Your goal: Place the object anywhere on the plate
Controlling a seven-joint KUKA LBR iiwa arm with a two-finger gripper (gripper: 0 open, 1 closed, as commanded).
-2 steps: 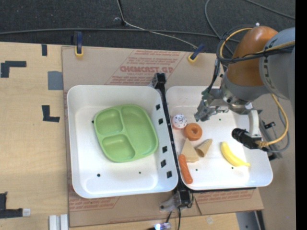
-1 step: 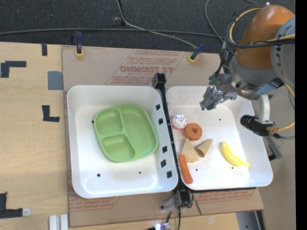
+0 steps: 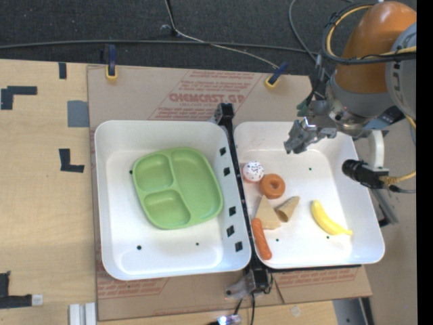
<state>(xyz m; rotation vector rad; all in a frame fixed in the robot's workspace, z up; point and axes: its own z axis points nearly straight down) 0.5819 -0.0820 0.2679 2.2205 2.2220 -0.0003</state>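
Plate [image 3: 177, 188]: sitting bare in my left bin.
Hand [image 3: 298, 143]: hovering at the right bin's twelve o'clock; grip state, I cannot tell.
Remaining: I'm judging everything.

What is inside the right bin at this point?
The right bin holds a banana, an orange donut, a white sprinkled donut, an ice cream cone, a tan wedge and a carrot. The end effector hovers above; the floor beneath it is hidden.
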